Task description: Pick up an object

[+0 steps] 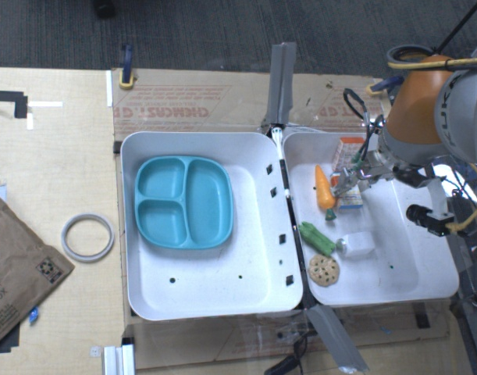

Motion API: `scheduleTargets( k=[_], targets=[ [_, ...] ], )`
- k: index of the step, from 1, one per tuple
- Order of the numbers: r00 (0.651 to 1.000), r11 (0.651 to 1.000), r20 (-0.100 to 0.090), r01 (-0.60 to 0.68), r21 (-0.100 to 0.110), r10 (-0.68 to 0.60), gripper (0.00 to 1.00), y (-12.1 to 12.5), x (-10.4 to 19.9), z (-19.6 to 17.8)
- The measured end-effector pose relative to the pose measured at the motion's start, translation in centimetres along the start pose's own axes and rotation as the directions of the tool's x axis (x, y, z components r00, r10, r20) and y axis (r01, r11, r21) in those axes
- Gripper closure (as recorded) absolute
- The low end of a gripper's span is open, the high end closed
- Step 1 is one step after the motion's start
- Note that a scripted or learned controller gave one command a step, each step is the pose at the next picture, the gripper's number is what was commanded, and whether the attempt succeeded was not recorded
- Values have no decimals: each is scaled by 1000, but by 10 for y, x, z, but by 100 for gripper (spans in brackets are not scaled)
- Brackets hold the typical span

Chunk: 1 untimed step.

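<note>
My gripper (350, 181) hangs low over the back of the right bin (394, 287), next to an orange carrot (324, 187) on its left. A small red and white box (350, 148) lies just behind it, and a blue-edged packet (349, 202) sits right under it. Nearer the front lie a green pickle-like toy (318, 237), a white cup-like piece (357, 245) and a chocolate-chip cookie (323, 270). Whether anything is held is hidden by the wrist.
The left bin (152, 287) holds a blue divided plate (183, 201). A grey divider (282, 84) stands between the bins at the back. On the bench to the left lie a grey tape ring (87, 236) and a brown paper bag (16, 272).
</note>
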State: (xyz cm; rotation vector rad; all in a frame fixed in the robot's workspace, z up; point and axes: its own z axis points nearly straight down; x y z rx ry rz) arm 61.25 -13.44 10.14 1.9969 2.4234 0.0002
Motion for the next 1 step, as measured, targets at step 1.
scheduleTargets(
  k=[1],
  targets=[
    [997, 997, 0, -71, 2, 71, 100, 13, 78, -115]
  ],
)
